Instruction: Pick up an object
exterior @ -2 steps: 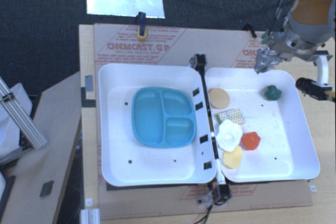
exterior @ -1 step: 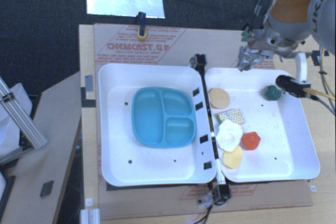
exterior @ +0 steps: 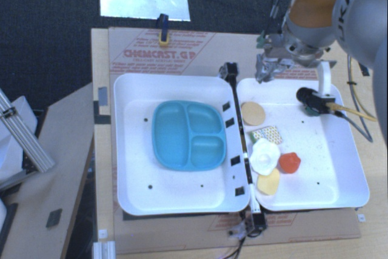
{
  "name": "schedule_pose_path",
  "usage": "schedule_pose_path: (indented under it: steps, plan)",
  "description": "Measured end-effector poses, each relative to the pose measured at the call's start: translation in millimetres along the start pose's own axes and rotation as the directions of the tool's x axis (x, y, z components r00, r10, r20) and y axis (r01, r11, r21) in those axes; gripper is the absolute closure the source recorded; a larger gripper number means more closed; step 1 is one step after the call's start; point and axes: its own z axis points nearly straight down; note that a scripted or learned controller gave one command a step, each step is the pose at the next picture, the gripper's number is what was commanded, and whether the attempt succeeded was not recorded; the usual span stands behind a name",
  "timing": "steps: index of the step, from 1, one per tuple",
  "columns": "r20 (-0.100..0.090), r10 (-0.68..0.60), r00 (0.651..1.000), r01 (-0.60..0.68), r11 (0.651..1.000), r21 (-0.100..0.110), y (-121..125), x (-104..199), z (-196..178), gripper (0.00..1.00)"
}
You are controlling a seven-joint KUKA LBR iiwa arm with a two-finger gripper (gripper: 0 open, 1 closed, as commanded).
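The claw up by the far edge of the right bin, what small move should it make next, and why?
Probably come toward the near side and descend over the round tan disc. The claw hangs above the right white bin's far rim with nothing seen between its fingers, and that disc is the closest item, lying apart from the others.

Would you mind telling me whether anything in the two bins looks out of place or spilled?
Nothing stands out. The blue divided plate lies flat in the left bin, a little askew. The small food pieces, among them a tan disc and a red piece, lie bunched by the right bin's left wall.
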Motion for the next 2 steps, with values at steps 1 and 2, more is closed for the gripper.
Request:
schedule_pose_path:
  steps: [1, 2]
  plan:
    - [0.000, 0.000, 1.000, 0.000, 1.000, 0.000, 7, 46, 9, 1.00]
    - [-0.001, -0.001, 1.000, 0.001, 1.000, 0.001, 1, 100, 20, 1.00]
